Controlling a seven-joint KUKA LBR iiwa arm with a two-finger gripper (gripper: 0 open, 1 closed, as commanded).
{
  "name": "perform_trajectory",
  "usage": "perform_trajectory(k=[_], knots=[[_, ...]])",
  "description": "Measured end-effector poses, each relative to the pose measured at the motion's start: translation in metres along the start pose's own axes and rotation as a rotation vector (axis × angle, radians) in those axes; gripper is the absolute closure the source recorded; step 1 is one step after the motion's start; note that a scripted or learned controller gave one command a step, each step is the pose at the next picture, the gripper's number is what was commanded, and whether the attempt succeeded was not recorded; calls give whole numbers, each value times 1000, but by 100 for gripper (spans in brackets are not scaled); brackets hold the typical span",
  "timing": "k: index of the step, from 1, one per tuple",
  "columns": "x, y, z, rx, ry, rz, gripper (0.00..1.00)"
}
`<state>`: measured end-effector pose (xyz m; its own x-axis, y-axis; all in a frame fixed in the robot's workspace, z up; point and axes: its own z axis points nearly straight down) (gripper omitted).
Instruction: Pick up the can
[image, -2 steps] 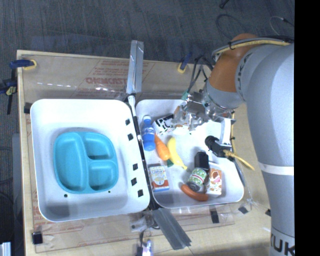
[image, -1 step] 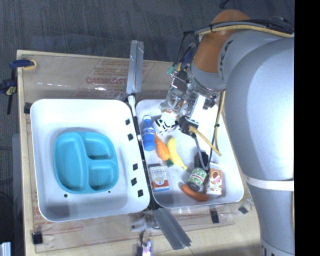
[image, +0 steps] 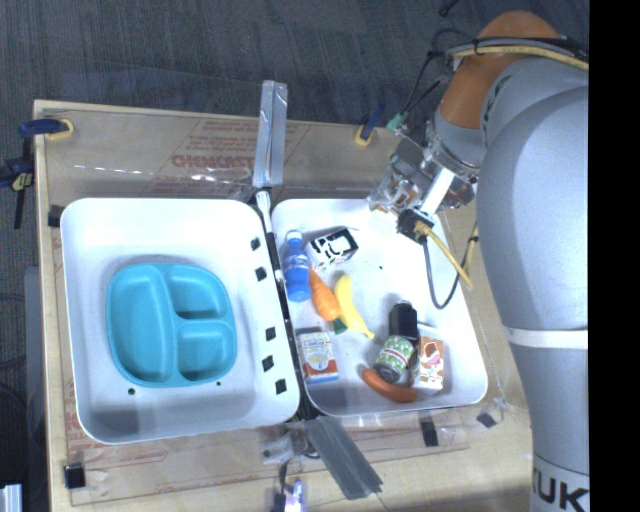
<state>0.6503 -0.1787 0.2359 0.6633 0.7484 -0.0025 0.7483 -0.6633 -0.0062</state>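
The big grey arm (image: 530, 200) leans in from the right over the worktop (image: 150, 150), which carries two white bins: the left bin (image: 90, 400) holds a blue divided plate (image: 172, 322), the right bin (image: 460, 340) a jumble of groceries. The pincer (image: 400, 197) hangs above the right bin's far rim, well apart from the can, and I cannot tell how it is set. The can (image: 396, 360), green-labelled, sits near the front of that bin; I'd judge it stiff, smooth, a bit slippery and fairly light, best taken across its round sides. It is crowded: a dark bottle (image: 403, 320) touches it behind, a small carton (image: 430, 364) is just beside it, and a sausage (image: 388, 385) lies against its front. Further off lie a banana (image: 347, 303), a carrot (image: 323, 296), a blue bottle (image: 296, 266) and a juice box (image: 318, 357).
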Motion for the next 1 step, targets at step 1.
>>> perform_trajectory(k=[1], knots=[[-22,-9,-19,3,0,54,100]])
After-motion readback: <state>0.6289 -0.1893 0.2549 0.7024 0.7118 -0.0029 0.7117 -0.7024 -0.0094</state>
